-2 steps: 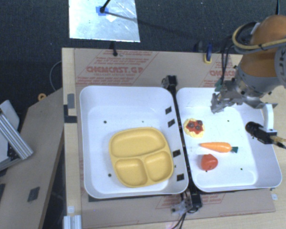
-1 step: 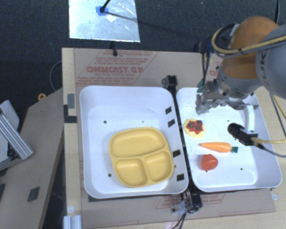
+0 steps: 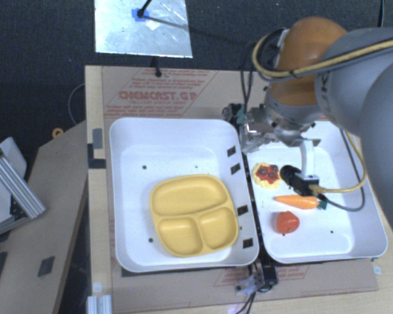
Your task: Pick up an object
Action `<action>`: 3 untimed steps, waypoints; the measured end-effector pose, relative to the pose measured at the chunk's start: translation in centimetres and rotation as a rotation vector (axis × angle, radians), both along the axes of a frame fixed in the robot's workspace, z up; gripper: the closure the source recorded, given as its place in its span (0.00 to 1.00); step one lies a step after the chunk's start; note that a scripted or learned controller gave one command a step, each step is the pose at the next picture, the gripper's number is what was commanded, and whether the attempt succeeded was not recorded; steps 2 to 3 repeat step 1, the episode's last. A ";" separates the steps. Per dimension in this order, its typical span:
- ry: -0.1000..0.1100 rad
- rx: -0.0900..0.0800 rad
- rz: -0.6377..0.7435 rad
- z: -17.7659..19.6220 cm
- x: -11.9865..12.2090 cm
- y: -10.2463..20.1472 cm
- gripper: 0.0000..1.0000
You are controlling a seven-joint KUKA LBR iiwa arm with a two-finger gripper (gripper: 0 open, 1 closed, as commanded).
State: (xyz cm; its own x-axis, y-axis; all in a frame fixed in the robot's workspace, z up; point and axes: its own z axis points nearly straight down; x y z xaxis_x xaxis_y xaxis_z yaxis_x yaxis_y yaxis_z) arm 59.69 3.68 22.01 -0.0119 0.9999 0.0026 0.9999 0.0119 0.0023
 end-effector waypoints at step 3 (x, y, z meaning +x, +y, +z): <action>0.001 -0.001 -0.001 0.8 -0.4 5.8 1.00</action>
